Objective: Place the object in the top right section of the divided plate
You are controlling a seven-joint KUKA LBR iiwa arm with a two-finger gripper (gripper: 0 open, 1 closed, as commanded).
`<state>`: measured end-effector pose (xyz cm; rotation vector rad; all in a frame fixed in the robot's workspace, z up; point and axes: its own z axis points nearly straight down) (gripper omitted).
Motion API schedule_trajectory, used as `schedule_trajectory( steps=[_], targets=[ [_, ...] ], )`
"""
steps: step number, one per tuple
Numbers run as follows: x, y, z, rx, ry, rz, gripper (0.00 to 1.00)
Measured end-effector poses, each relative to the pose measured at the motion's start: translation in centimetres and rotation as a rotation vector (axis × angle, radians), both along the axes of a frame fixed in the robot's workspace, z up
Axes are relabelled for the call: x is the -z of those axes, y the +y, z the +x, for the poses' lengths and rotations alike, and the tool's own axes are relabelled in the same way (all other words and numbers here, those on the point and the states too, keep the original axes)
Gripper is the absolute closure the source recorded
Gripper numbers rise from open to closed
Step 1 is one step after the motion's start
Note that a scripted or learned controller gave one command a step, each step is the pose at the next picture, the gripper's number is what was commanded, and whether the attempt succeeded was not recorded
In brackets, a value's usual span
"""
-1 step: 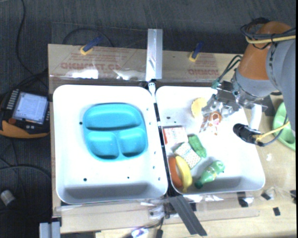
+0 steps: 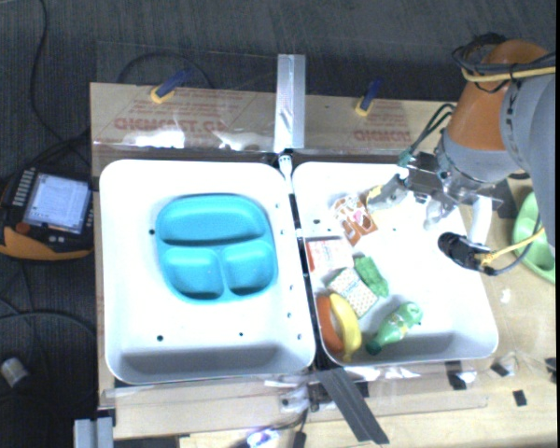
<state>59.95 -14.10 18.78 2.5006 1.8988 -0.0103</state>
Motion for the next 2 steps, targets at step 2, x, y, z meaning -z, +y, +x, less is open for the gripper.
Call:
schedule_trajectory(
  steps=[2],
  targets=[
    [-7.8,12.9,6.2,-0.232,-0.002,0.001,0.0]
  ],
)
